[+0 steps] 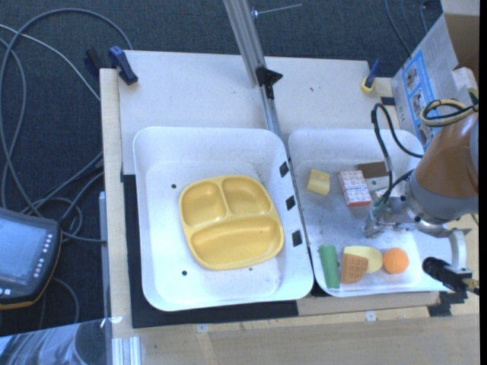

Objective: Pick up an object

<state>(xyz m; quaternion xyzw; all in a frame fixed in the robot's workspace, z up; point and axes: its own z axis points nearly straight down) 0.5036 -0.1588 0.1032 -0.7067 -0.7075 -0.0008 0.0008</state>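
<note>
The right bin [335, 147] holds several small things. A pale yellow cube [319, 182] lies at its left, with a red-and-white box [354, 188] and a brown block [372, 171] to the cube's right. Along the front edge lie a green cylinder [328, 265], an orange waffle-like piece [354, 268] against a yellow piece [370, 258], and an orange ball [395, 261]. My gripper [377, 222] reaches down into this bin from the right. It sits just in front of the red-and-white box and behind the yellow piece. The wrist hides its tip.
The left bin [152, 204] holds a yellow divided plate [230, 221]. A metal pole [255, 52] runs from the back down to the ridge between the bins. A cardboard box [441, 44] stands at the back right. Cables hang by the arm.
</note>
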